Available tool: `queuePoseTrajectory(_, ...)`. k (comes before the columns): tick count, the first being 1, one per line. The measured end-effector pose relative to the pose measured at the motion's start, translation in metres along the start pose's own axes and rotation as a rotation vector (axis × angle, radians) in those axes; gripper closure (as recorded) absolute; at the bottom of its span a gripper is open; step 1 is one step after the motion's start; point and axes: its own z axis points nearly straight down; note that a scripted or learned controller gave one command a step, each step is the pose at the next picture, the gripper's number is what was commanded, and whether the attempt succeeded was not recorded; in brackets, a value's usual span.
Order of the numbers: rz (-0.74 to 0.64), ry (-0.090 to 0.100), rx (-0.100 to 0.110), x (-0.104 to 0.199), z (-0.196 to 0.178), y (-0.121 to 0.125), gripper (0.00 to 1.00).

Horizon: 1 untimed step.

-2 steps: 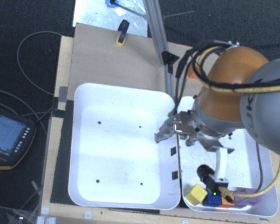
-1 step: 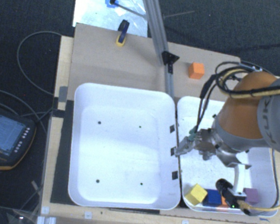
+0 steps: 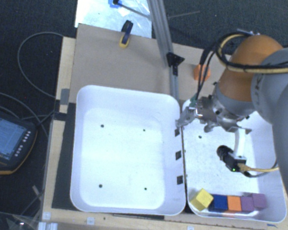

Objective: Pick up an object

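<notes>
Four blocks line the right bin [image 3: 278, 209]: one yellow block [image 3: 201, 199], blue block [image 3: 220, 203], orange block [image 3: 234, 203], purple block [image 3: 255, 202].

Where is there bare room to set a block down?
The left bin floor is bare from wall to wall. In the right bin, blocks line the near wall: yellow block, blue block, orange block, purple block; the arm overhangs its middle.

Lighting was bright, even, from overhead. White bins [image 3: 122, 151] were nearly overexposed, shadows soft. Glare struck plastic sheet [image 3: 115, 0] at top. Slight softness overall; arm [image 3: 279, 68] blurred near lens.
</notes>
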Motion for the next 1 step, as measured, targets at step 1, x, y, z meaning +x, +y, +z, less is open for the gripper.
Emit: queuePoseTrajectory(1, 0.01, 0.001, 0.012, -0.0189, 0.0007, -0.0799, 0.0)
